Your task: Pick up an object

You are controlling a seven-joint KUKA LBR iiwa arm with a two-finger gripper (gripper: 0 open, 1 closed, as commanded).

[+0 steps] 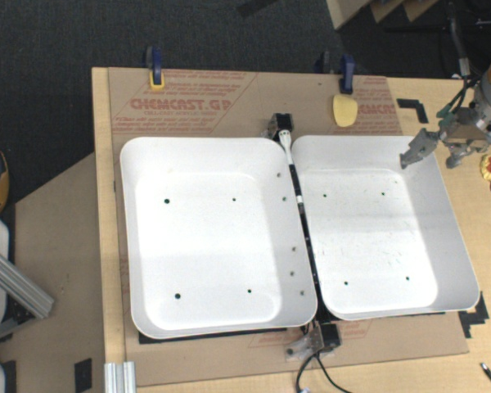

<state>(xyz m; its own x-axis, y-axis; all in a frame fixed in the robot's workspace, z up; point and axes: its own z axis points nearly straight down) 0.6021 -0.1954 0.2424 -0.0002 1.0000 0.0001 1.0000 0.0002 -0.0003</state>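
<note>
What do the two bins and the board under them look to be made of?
Left bin and right bin: probably thin moulded plastic, smooth matte white, with rounded corners and soft sheen. Board: a flat sheet with a tan, paper-like face carrying red print, possibly masking paper over a sheet; clamped at the far edge.

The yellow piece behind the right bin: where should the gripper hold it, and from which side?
Probably across its width, from above: the yellow piece lies flat on the board, and a blue clamp stands at its far end.

Fixed overhead camera, slanted down, both bins [147, 244] framed whole
</note>
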